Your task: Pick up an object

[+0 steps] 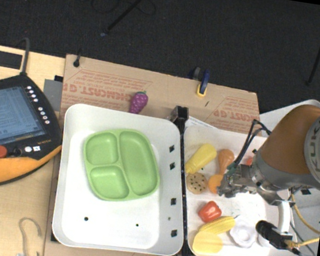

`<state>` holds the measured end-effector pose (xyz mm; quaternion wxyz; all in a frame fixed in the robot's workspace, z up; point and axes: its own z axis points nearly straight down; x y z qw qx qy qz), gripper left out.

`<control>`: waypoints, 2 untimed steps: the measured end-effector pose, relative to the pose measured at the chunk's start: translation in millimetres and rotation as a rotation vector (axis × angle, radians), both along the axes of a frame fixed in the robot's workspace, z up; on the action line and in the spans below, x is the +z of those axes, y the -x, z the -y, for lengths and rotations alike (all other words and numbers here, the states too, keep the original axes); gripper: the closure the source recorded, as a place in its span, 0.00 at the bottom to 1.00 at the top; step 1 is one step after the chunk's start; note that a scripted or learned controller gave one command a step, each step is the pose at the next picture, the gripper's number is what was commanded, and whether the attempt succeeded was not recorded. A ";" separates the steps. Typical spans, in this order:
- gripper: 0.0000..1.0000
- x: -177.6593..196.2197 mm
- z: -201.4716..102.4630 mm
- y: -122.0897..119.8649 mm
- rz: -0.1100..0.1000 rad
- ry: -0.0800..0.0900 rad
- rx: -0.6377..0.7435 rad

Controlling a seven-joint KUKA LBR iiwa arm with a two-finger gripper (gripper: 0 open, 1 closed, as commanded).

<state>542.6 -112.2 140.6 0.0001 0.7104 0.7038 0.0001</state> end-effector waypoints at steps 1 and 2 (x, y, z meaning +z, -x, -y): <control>1.00 49.6 10.4 6.2 0.002 0.001 -0.002; 1.00 89.3 11.7 5.5 0.002 0.000 0.010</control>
